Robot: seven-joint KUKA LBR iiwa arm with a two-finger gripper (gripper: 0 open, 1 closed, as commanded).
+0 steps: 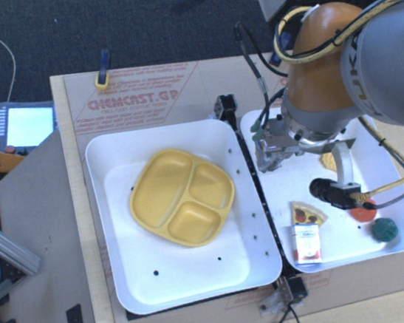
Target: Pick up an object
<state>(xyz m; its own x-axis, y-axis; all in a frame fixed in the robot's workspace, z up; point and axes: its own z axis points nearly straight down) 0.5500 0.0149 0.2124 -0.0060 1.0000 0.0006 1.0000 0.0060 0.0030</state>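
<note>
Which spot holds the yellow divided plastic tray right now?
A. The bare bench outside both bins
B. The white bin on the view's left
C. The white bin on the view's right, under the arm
B: the yellow divided plastic tray lies flat near the middle of the view's left white bin, well apart from the right white bin, over which the grey and orange arm reaches.
</note>
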